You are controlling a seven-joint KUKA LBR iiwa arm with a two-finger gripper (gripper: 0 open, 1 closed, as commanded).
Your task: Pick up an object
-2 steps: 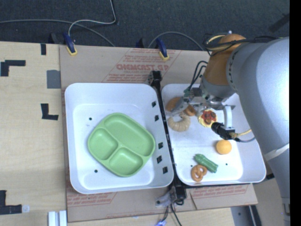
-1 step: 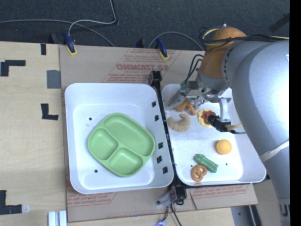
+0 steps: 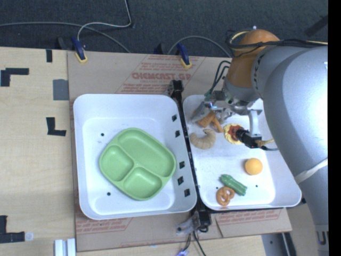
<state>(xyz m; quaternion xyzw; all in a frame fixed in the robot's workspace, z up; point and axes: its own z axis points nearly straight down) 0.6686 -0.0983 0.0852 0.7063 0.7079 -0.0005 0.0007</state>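
My gripper (image 3: 209, 112) is low over the back left corner of the right bin (image 3: 266, 193). It stands open, with nothing seen between its fingers. Just below its tips lies a small orange-brown piece (image 3: 209, 122), touching or nearly touching them. In front of that lies a pale tan curved piece (image 3: 204, 139). To the right of these lies a yellow and red item (image 3: 232, 132). An orange ball (image 3: 253, 166), a green pod-like toy (image 3: 234, 184) and a brown pretzel (image 3: 224, 196) lie nearer the bin's front.
The left bin (image 3: 90, 116) holds a green divided plate (image 3: 137, 163). A black divider (image 3: 184, 143) runs between the two bins. The grey arm (image 3: 298, 100) covers the right bin's far right side, and a cable (image 3: 253, 138) hangs beside the yellow item.
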